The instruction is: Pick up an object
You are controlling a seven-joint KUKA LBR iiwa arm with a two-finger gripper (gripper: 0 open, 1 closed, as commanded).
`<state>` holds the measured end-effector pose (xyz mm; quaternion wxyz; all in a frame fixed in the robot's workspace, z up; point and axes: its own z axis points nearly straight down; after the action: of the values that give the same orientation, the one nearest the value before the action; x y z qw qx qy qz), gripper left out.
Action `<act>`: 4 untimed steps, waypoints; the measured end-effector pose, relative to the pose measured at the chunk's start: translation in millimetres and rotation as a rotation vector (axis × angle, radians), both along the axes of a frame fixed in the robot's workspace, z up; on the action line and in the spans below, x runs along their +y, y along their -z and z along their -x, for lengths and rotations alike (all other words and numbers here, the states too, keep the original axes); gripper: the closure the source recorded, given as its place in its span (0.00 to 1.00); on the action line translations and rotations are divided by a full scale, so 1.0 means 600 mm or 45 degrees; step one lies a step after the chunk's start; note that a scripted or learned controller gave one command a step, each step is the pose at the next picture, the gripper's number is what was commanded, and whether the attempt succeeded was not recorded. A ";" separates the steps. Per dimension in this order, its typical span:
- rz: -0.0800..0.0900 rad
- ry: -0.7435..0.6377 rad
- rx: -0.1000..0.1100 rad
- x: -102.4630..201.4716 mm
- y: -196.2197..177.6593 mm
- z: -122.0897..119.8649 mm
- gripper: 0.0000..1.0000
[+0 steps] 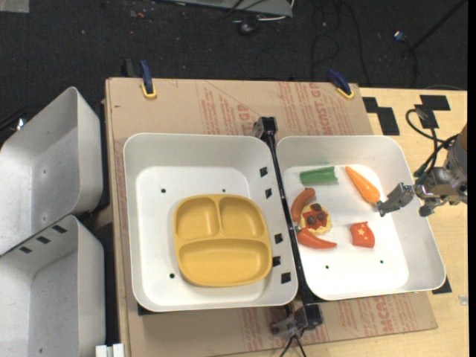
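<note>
The gripper point(410, 199) is seen at the right bin's point(387, 270) right edge, its fingers spread apart with nothing between them. Just beside it, to its left, lies an orange carrot point(363, 184). Farther left in that bin are a red piece point(362, 234), a green piece point(318, 175), a sausage point(301, 201), a small pizza point(316, 216) and a red pepper point(317, 239). The left bin point(149, 177) holds a yellow tray point(222, 239).

brown cardboard-topped bench point(223, 106) under two white bins, left point(141, 222) and right point(394, 274)
</note>
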<state>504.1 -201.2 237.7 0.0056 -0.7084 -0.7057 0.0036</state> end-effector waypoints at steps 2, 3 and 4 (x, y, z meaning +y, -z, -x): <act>0.001 -0.003 -0.009 0.002 0.096 -0.002 0.00; 0.001 -0.004 -0.010 0.021 0.187 0.000 0.00; 0.003 -0.003 -0.013 0.022 0.246 0.000 0.00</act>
<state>503.9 -188.0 90.2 0.0013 -0.7075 -0.7067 0.0006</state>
